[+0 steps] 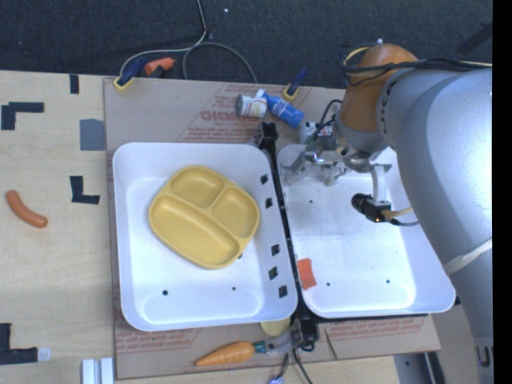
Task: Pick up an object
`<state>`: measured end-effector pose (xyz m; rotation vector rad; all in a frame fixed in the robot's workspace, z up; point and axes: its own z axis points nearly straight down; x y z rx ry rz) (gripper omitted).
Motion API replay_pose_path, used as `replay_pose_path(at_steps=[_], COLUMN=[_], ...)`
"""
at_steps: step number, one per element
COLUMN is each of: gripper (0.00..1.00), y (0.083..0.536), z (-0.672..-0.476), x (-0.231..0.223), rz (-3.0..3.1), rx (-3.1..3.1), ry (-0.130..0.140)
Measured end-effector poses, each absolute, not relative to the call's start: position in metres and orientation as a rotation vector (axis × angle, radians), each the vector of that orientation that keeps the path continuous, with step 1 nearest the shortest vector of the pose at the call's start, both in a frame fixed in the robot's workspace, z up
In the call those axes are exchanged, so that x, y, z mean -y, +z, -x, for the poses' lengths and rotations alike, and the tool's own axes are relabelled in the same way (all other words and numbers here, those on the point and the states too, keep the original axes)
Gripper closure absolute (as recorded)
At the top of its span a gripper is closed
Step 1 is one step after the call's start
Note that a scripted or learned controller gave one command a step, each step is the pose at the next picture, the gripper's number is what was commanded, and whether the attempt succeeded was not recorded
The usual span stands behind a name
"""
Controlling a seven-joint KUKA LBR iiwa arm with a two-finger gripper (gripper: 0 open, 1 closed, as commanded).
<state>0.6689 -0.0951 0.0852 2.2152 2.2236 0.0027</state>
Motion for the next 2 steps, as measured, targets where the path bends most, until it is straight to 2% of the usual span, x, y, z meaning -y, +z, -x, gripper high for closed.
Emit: replay_pose_path(at_steps=[1,2], gripper=[0.00,0.00], y=[0.190,0.184], z=[-0.597,-0.483], x=[0.041,0.035], rz=[-2.216,-2.230], rx=[-2.228,-2.226], ry=[0.006,-0.010])
